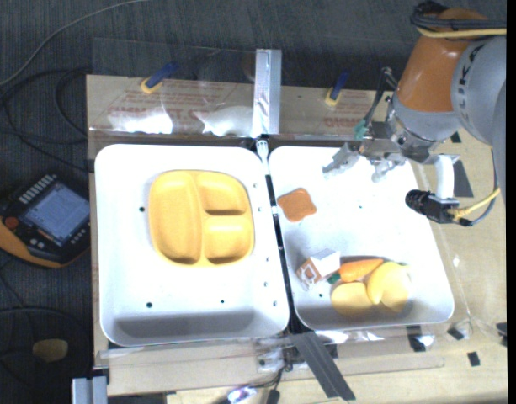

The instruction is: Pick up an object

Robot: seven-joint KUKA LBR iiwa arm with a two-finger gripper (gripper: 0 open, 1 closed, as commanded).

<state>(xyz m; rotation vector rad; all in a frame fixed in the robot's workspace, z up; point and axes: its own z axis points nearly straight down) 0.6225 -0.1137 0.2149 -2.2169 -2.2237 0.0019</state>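
The right bin [409, 225] holds an orange flat piece [296, 204] near its upper left. A small white and brown box [316, 268], an orange carrot [360, 268] and two yellow rounded items [374, 290] lie along its front edge. My gripper [362, 164] hangs over the bin's upper middle, to the right of and above the orange piece. Its two grey fingers [339, 163] stand apart, open, with nothing between them.
The left bin [114, 242] holds a yellow divided tray [201, 216]. A metal post [267, 82] stands behind the seam between the bins. A black cable plug [430, 202] hangs off the arm at the right. A handheld pendant [43, 219] lies on the floor at left.
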